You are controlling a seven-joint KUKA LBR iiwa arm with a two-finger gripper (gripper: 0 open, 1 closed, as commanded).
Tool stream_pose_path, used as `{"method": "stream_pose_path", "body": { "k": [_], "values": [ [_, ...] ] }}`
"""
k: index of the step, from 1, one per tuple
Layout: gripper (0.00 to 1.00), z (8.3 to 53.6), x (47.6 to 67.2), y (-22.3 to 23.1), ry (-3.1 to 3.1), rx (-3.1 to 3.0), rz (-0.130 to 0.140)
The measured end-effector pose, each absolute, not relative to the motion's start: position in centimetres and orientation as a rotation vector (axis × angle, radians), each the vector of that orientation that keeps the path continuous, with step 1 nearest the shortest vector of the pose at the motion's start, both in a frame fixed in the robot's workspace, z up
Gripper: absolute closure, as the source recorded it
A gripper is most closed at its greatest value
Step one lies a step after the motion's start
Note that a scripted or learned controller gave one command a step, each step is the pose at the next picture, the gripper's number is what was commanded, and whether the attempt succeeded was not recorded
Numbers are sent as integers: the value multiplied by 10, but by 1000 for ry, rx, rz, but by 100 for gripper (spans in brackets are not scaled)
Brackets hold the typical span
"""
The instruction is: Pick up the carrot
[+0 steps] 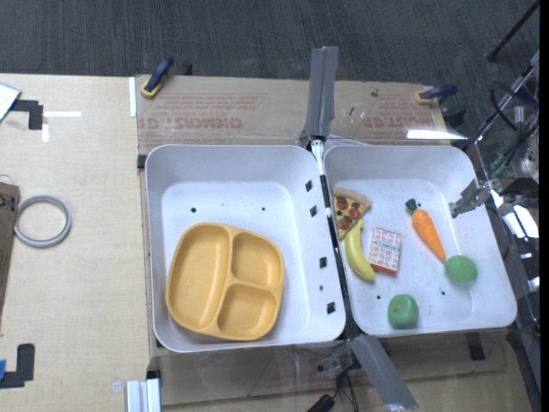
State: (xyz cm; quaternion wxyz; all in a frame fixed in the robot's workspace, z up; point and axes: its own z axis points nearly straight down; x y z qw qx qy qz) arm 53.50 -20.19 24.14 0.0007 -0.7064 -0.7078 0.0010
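The carrot (427,232) lies in the right bin (489,316), orange with a green top pointing far-left, between a small printed carton (385,251) and a green ball (461,269). A banana (358,255), a pizza slice (349,209) and a green apple (403,310) share that bin. The gripper (470,200) sits at the bin's right rim; whether its fingers are apart I cannot tell. The left bin (171,178) holds a yellow divided plate (226,280). Cardboard (232,114) on the table's far side bears red print reading upside down, roughly "CHEMCAT".
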Motion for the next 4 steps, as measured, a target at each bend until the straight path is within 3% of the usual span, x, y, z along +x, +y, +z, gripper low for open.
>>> {"method": "stream_pose_path", "body": {
  "k": [1, 2, 3, 4],
  "values": [
    [0, 109, 561, -159, -2285, -2155, 2],
    [100, 120, 562, -161, -2283, -2162, 0],
    [0, 119, 562, -161, -2282, -2160, 2],
    [0, 179, 547, -151, -2381, -2051, 1]
  ]
}}
